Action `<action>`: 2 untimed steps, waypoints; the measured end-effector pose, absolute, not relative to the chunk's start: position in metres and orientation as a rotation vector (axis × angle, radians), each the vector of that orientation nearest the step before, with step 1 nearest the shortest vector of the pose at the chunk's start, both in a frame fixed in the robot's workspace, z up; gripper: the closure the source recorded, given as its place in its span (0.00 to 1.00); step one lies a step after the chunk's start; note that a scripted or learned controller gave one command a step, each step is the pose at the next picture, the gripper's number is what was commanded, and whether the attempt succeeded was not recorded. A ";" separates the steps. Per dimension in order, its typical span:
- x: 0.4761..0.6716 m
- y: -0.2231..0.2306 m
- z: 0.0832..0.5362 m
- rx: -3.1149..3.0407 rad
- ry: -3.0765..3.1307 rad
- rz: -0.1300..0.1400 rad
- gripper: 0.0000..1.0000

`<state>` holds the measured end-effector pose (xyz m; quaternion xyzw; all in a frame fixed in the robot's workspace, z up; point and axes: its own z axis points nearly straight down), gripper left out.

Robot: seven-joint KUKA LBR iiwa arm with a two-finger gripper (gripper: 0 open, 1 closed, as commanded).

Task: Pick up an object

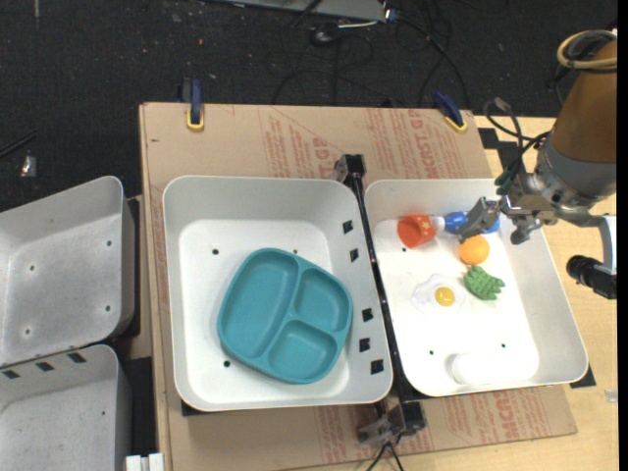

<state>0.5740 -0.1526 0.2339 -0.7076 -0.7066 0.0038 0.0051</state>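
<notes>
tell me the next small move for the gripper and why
Probably lower straight down toward the orange ball. The gripper hovers just above it in the right bin, with nothing visibly between its fingers, and the ball sits apart from the green toy.

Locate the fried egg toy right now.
The fried egg lies in the right bin near its middle, just left of the green toy and below the orange ball.

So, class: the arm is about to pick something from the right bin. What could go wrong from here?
1. The orange ball, green toy and fried egg lie close together, so the tool may knock a neighbour.
2. The ball could roll away.
3. The flat egg offers little to grip.
</notes>
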 end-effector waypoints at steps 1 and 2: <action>0.577 -0.152 0.241 -2.220 -2.223 0.000 0.00; 0.582 -0.155 0.180 -2.221 -2.219 0.003 0.00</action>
